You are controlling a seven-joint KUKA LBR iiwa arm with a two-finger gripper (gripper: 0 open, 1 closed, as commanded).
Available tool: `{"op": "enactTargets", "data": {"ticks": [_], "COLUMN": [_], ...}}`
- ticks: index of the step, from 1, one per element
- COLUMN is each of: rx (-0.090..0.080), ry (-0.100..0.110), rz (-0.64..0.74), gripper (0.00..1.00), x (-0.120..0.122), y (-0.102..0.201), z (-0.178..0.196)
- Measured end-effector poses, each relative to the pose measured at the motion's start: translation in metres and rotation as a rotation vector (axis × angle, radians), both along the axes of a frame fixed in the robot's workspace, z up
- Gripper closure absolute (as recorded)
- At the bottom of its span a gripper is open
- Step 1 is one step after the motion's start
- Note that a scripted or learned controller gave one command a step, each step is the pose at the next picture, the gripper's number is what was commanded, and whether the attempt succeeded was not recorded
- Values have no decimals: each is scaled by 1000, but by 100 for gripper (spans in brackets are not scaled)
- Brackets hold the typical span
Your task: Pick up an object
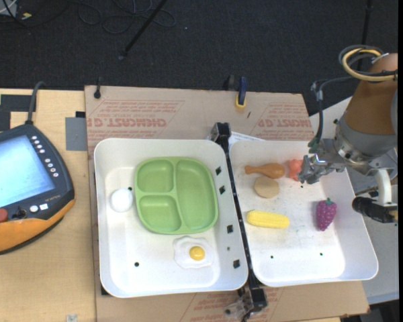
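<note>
Camera view: arm reaches in from the right, gripper (311, 170) low over the far right part of the right bin (352, 263), tips just beside a small red-orange piece (295, 168) that is mostly hidden, shape unclear. Can't tell the gripper's state, too small and dark, and nothing is visibly held. Likely target is that red-orange piece, near the bin's far edge, touching or almost touching the drumstick (265, 170) on its left. It looks like a plastic toy food — probably light, stiff and a bit slick, so it could squirt out of a pinch; best taken across its narrow middle, clear of the drumstick. Colour is bright red-orange, surface looks smooth, rest is covered by the gripper. Other items in the same bin: round tan cookie (266, 188) just in front of the drumstick, yellow corn cob (267, 219) mid-bin, purple grapes (325, 214) toward the right edge — all apart from each other. Left bin (114, 260) holds a green divided plate (175, 195), a white egg (121, 200) by its left edge and a fried egg (193, 252) at the near side. Pick not yet done.
</note>
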State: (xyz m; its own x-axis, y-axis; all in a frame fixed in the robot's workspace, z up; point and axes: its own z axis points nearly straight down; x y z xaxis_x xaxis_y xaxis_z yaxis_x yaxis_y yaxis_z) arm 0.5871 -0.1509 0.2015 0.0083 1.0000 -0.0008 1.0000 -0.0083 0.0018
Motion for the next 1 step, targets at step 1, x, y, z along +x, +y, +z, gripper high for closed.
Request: {"op": "enactTargets", "data": {"ticks": [1], "rx": [1], "ry": [3], "rz": [3], "gripper": [100], "x": [0], "y": [-2], "z": [26]}}
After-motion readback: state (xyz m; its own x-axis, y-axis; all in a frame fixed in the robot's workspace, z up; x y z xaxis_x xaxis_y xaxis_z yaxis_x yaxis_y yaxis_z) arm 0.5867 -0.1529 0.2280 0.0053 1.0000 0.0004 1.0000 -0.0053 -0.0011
